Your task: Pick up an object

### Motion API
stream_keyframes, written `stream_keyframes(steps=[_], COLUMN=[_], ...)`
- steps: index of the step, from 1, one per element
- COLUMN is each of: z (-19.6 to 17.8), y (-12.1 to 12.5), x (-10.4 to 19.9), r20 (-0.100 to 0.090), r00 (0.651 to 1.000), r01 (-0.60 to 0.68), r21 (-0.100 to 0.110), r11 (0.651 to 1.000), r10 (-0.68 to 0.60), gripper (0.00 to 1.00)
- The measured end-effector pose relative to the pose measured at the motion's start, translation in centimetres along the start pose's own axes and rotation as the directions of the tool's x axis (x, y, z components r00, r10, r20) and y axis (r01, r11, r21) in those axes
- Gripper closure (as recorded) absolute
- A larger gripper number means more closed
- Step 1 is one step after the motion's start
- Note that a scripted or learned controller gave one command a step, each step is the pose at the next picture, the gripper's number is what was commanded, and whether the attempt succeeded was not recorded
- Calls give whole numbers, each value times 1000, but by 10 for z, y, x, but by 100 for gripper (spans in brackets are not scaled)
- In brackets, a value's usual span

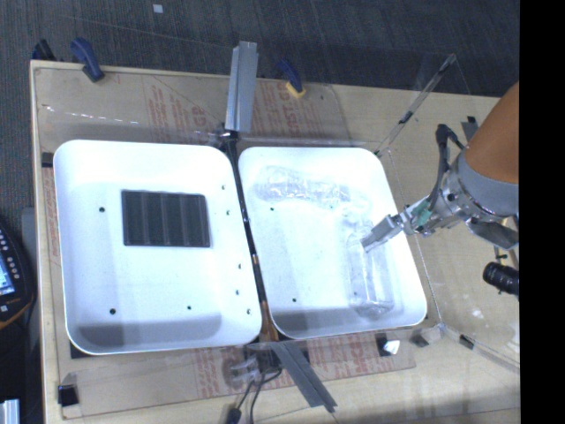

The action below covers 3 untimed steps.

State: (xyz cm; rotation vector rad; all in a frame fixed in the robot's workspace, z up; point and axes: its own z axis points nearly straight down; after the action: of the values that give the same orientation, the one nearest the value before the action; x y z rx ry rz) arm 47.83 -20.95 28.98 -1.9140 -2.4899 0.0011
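Because the clear plastic bottle (pixel 369 268) lies on its side along the right wall of the right bin (pixel 291 312), I bring my hand (pixel 381 232) low over its upper end; I cannot tell how it is set. I count two bins, one bottle, one crumpled clear wrap (pixel 300 186), and one dark ribbed block (pixel 166 218) in the left bin (pixel 79 263).

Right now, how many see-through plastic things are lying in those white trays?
2, both in the right tray: a crinkled wrapper near its far edge, and a clear bottle by the right wall, under the hand.
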Motion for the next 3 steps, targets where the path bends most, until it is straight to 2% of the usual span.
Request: stream_keyframes(steps=[3], z=[1], y=[0], x=[0], r20=[-1], r00=[997], r01=[82], r21=[-1], r11=[997], r10=[-82], gripper=[0])
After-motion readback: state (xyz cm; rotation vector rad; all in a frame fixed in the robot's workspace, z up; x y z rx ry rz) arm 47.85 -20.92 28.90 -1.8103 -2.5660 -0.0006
